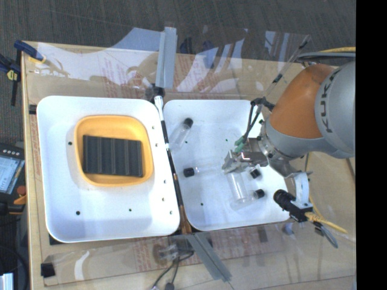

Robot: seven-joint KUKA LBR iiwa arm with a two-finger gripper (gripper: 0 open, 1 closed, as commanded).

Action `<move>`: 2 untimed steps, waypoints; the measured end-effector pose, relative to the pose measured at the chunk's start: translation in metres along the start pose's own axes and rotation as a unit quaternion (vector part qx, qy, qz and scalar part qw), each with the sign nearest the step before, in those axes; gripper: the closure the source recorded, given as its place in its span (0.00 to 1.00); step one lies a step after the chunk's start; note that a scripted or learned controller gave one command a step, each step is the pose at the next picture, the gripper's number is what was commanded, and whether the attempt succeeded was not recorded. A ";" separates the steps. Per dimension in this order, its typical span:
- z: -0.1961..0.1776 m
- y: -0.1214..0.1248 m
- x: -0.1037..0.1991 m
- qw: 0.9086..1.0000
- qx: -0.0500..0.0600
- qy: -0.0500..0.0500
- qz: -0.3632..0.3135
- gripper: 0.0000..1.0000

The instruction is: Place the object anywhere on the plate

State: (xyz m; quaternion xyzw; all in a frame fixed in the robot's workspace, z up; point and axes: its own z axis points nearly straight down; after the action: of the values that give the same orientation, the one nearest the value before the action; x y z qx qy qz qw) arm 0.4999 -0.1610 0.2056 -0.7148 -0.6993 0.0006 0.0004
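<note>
A yellow plate [112,128] with a dark ribbed middle lies in the left bin [97,222]. Several clear vials with black caps lie in the right bin [208,213]: one near the back left [181,132], one at the left middle [190,172], and others [240,189] just under the arm. My gripper [237,162] hangs low over the right bin's middle right, directly above those nearer vials. Nothing can be made out between its tips from this angle.
A raised divider [169,162] separates the two bins. A grey bar [165,56] stands behind them, and cables [320,222] trail off the bench's right side. A small device [9,174] sits at the far left edge.
</note>
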 end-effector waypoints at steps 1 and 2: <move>-0.050 0.099 0.032 0.994 0.000 0.000 -0.111 1.00; -0.048 0.126 0.052 0.981 -0.001 0.000 -0.195 1.00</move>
State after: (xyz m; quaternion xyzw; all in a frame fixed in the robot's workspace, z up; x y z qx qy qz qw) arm 0.6266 -0.1117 0.2536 -0.5647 -0.8253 0.0001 -0.0003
